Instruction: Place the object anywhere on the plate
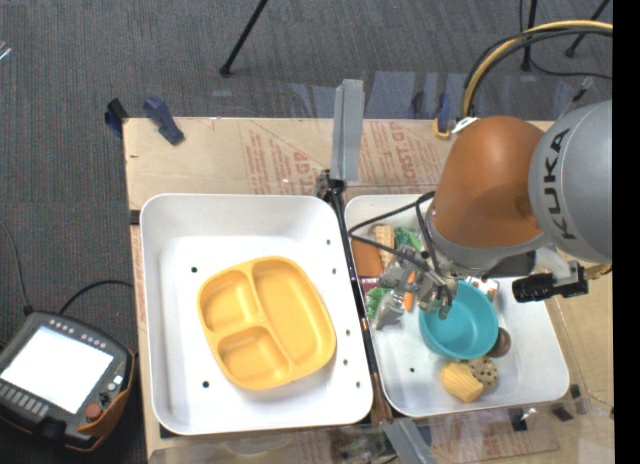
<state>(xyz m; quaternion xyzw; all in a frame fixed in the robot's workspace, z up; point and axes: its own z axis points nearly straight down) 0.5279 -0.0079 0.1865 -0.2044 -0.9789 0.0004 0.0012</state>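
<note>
A yellow three-compartment plate (265, 324) lies in the left white bin (170, 242), with nothing on it. My gripper (414, 292) is low in the right bin (530, 372), at its left side, over a cluster of small items. Just under and beside it lie green pieces (383, 299) and a small orange bit (408, 303). The teal bowl (462, 325) touches the gripper's right side. The arm's orange band (490, 187) hides the back of this bin.
In the right bin's front lie a yellow corn piece (460, 382), a cookie (486, 374) and a brown item (500, 344). An orange-red piece (384, 242) sits at the bin's back left. A grey post (348, 137) stands behind the divider between the bins.
</note>
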